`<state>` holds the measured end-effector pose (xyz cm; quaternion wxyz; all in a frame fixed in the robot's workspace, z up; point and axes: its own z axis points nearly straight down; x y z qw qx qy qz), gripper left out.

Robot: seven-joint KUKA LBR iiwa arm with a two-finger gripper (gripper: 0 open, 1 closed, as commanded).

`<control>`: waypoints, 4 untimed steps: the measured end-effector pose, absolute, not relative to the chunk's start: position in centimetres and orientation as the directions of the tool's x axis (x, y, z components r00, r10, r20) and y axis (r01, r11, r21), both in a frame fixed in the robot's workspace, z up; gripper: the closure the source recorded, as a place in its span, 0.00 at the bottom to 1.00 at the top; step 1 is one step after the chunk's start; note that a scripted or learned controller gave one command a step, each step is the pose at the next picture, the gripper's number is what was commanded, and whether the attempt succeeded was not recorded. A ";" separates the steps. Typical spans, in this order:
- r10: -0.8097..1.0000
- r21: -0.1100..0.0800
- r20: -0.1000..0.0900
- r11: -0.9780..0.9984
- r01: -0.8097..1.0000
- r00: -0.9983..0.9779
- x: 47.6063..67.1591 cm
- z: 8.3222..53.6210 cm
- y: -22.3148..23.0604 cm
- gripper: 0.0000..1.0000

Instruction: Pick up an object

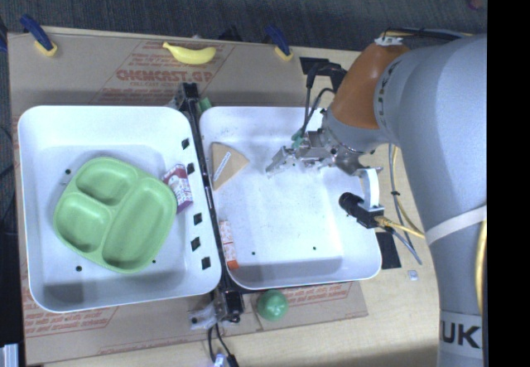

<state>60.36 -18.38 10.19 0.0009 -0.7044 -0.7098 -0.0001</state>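
My pincer (277, 163) hangs over the right bin (286, 262), upper mid; whether it's spread or pressed I can't tell. Tan wedge (226, 163), flat and matte, lies by the bin's left wall, long axis diagonal, tip up-left. Left bin (41, 274): glossy green 3-compartment tray (112, 212); small red-white packet (178, 185), print unreadable.

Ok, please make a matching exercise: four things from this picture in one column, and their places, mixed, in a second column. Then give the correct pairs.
Things:
1. green divided plate
2. tan wedge
3. green ball
4. yellow banana

Places:
A. on the cardboard behind the bins
B. in the left bin
C. on the cardboard in front of the right bin
D. in the right bin, near its left wall

Pairs: 1-B, 2-D, 3-C, 4-A
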 end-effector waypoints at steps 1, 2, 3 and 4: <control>1.000 -0.004 0.000 0.006 1.000 -0.006 47.5 9.7 -21.2 0.00; 1.000 -0.003 0.000 0.008 1.000 -0.008 52.1 9.2 -21.1 0.00; 1.000 0.000 0.001 0.004 1.000 -0.004 58.4 9.2 -21.1 0.00; 1.000 -0.004 0.001 0.006 1.000 -0.006 47.6 9.2 -21.2 0.00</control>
